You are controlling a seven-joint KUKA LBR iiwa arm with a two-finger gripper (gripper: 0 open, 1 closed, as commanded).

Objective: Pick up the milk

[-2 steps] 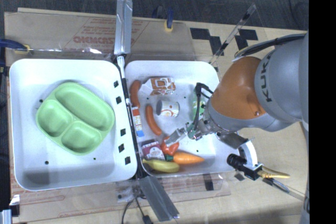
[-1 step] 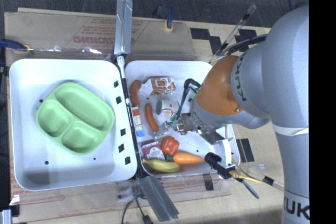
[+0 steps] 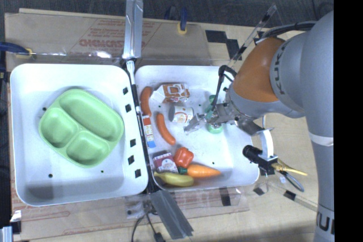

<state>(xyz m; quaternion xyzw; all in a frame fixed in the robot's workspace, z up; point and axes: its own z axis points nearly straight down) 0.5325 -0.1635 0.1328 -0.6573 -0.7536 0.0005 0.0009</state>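
Right now the milk (image 3: pixel 181 116), a small white carton with an orange mark, lies near the middle of the right bin (image 3: pixel 238 173), just below a brown-and-white box (image 3: pixel 174 91) and just right of 1 of the 2 sausages (image 3: pixel 165 128). The gripper (image 3: pixel 210 119) sits just to its right, low over the bin beside a green object (image 3: pixel 214 126). Whether it is released or clenched, I cannot tell. So the carton lies to the left of the gripper, probably a short sideways shift away.

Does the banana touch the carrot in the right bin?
Touching. The camera view shows the banana lying directly against the carrot, no gap between them.
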